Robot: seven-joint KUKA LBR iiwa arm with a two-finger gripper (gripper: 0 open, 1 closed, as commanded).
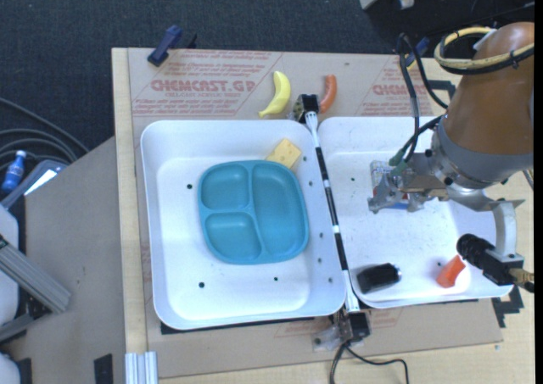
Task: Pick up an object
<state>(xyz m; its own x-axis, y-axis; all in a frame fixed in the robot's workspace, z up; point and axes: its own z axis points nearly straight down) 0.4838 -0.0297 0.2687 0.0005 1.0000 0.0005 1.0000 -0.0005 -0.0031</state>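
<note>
Over the right bin (424, 141), the claw (392, 192) hangs (opening indiscernible). Descend squarely over the black block (378, 277) near the worktop's front edge.

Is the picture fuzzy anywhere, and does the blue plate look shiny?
Camera view: the blue divided plate is sharp, with soft pale sheen along its ridges; the end effector looks slightly smeared; the white bins' rims are bright, with no hard shadows.
</note>
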